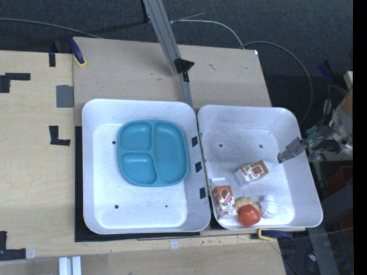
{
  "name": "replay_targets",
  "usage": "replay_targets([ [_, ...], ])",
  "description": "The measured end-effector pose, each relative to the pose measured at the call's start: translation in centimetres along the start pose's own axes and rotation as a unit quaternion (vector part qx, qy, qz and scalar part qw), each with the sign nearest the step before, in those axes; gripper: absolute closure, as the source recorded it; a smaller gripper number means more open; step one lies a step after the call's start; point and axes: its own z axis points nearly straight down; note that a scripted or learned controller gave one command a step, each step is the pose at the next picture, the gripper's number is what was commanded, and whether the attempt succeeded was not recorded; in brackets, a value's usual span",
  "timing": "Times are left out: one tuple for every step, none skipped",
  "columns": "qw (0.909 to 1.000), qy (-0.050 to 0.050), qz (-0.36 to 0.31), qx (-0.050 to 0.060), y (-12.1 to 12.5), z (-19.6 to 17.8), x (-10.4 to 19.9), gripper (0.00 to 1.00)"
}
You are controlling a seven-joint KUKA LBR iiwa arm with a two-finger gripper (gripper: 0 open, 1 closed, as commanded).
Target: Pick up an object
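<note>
The right bin (287, 122) holds several small items near its front. A white and orange carton (252, 172) lies on its side in the middle. A red and white box (222, 200) lies by the front left corner. Beside it are a red tomato (249, 215), a tan piece (243, 202) and a white lump (268, 206). My gripper (289, 150) hangs over the bin's right side, right of the carton, higher in the frame and apart from it. Nothing shows in its grasp.
The left bin (97, 211) holds a blue divided plate (153, 152). A grey metal bar (163, 24) slants in from the back to the seam between the bins. Cables run across the dark floor behind the bench.
</note>
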Motion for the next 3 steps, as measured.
replay_targets([
  [1.0000, 0.000, 0.000, 0.000, 0.0, 0.0, 0.0, 0.00],
  [1.0000, 0.001, 0.001, 0.003, -0.8, 6.1, 0.2, 0.00],
  [1.0000, 0.001, 0.001, 0.003, -0.4, 11.8, -0.5, 0.00],
])
